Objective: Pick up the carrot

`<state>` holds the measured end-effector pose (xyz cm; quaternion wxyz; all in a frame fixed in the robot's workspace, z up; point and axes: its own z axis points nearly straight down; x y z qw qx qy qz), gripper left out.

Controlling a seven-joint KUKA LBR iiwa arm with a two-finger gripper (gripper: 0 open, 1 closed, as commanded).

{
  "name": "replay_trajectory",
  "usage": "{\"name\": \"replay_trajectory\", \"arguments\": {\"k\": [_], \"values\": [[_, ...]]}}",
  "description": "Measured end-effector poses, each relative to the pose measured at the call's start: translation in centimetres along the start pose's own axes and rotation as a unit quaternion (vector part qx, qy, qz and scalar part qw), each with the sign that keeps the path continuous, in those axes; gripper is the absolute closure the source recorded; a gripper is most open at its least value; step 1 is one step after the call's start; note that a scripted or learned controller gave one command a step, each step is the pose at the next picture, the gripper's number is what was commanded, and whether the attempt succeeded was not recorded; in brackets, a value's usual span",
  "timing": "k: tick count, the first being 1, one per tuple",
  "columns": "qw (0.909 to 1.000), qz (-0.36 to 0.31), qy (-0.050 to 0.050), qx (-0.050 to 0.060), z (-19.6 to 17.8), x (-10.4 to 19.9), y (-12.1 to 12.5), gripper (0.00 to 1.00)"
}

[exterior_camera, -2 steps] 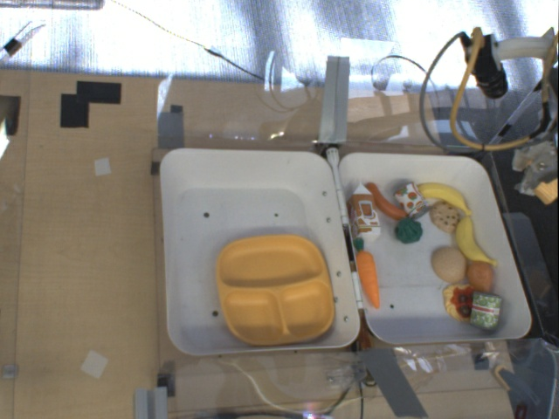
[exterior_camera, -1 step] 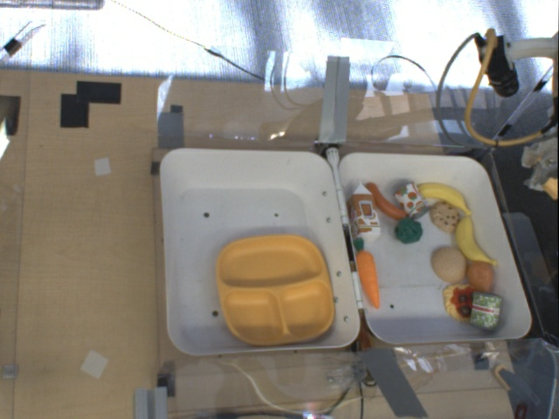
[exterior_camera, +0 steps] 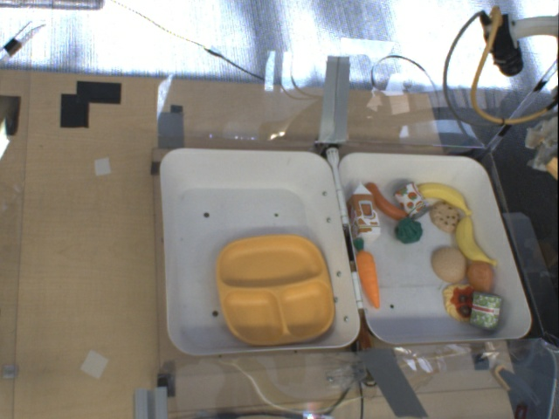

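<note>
The carrot [exterior_camera: 368, 278] is orange with a small green top. It lies in the right bin [exterior_camera: 419, 317] against that bin's left wall, pointing toward the front edge with its green end toward the back. Nothing touches it or covers it. A brown and white bottle [exterior_camera: 363, 216] lies just behind its green end.
The right bin also holds a sausage [exterior_camera: 384, 201], a green broccoli piece [exterior_camera: 408, 230], two bananas [exterior_camera: 474, 241], a cookie [exterior_camera: 445, 216], an egg-like ball [exterior_camera: 449, 264], an orange [exterior_camera: 479, 275] and a small can [exterior_camera: 486, 311]. A yellow divided tray [exterior_camera: 275, 288] sits in the left bin [exterior_camera: 188, 234].
</note>
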<state>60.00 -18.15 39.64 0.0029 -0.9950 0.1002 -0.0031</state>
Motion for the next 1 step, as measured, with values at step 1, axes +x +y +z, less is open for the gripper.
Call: {"name": "replay_trajectory", "arguments": {"k": [1], "values": [[1.0000, -0.002, 0.000, 0.000, -1.67, 0.82, -2.06, 1.00]]}}
